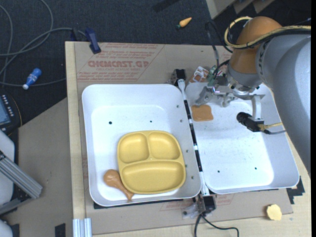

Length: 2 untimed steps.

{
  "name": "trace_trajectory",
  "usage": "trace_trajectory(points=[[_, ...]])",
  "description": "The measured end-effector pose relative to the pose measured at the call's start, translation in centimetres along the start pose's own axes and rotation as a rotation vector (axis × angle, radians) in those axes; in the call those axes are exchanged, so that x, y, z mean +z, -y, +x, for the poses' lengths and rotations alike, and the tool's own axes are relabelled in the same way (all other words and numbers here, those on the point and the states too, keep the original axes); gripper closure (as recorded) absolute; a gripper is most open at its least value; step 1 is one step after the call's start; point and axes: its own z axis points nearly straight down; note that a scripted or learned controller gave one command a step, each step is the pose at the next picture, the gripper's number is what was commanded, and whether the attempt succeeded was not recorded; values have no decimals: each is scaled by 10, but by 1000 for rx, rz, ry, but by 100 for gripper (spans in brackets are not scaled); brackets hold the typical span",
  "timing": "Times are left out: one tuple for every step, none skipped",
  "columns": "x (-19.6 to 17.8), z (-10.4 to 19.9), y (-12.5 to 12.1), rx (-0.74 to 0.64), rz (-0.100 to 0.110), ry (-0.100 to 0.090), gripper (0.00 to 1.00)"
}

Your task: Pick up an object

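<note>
The fingers (201,98) are hanging spread, gripping nothing, just above a flat brown toast-like toy (202,113). It is looking light, stiff and thin, so pinching across opposite edges seems best.

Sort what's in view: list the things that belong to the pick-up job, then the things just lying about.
Job:
gripper over the right bin
brown flat piece in the right bin
yellow divided plate in the left bin
orange drumstick-shaped toy beside the plate

Lying about:
blue bottle on the floor
orange bit on the floor
yellow piece on the bench
</note>
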Motion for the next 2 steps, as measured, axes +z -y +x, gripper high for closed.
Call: trace_trajectory(points=[[0, 1, 21, 3, 6, -1, 0], [0, -4, 14, 2, 1, 0, 0]])
